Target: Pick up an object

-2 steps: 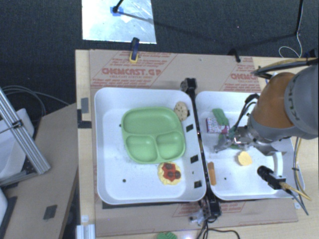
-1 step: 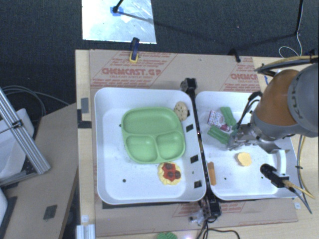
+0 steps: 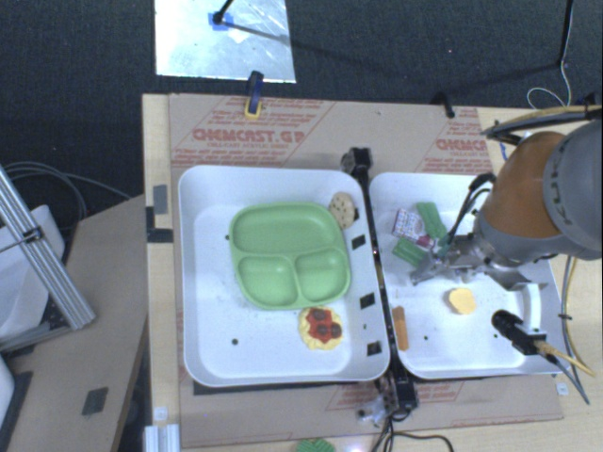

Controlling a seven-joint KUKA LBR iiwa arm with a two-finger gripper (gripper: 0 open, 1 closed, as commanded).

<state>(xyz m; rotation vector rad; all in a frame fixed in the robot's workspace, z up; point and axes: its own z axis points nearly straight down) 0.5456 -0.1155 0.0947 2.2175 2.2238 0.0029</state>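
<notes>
Tool point(image 3: 426, 269) sits low in the right bin point(image 3: 471, 356); its opening cannot be discerned. Just beside it lies a small green block point(image 3: 410, 250), rectangular, near the bin's left wall

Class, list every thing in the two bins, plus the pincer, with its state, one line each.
green tray: flat, right way up, compartments empty.
cookie: lying flat beside the green tray.
pizza: flat, topping up.
pink packet: lying flat.
green pieces: lying by the pincer.
yellow piece: lying free.
orange stick: lying along the right bin's left wall.
pincer: low in the right bin, no grasp visible.
</notes>
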